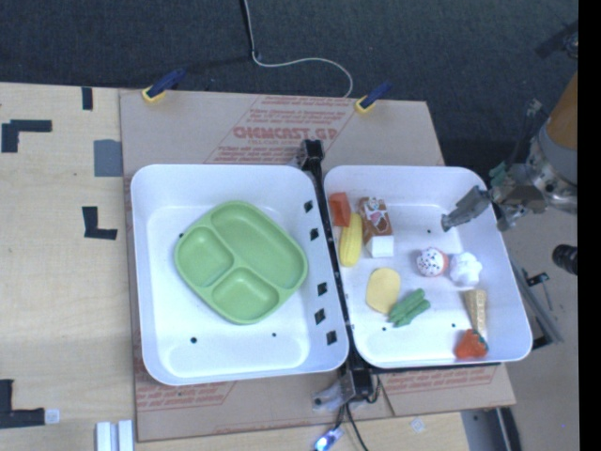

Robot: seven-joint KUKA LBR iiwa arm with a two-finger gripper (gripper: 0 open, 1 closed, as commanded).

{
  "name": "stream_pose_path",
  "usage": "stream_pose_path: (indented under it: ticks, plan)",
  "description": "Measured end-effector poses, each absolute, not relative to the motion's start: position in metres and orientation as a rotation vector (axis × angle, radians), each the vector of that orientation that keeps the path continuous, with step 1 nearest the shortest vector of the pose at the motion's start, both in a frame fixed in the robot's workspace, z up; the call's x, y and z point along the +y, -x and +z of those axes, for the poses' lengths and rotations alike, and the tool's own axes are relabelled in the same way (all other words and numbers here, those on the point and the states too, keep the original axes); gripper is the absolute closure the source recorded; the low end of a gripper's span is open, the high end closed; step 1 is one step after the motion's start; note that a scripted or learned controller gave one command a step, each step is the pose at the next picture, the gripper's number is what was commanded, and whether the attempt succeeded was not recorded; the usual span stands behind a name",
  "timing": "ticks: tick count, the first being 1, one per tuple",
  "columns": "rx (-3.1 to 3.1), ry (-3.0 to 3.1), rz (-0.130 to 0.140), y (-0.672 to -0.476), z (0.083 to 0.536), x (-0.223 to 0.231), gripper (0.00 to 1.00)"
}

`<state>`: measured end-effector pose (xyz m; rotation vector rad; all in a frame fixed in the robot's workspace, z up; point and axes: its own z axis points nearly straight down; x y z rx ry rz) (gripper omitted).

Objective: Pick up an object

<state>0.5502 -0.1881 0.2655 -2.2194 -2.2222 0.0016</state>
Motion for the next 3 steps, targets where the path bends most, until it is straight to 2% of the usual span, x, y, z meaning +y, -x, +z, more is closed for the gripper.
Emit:
stream_pose_path:
  ticks: [1, 2, 3]
  plan:
    - [-2.223, 2.217, 0.002, -0.55, 0.275, -0.187, 1.0]
    - [-2.222, 2.212, 0.003, -0.481, 0.278, -0.122, 1.0]
    - [-2.227, 2.213, 0.0, -0.484, 0.295, -0.047, 1.0]
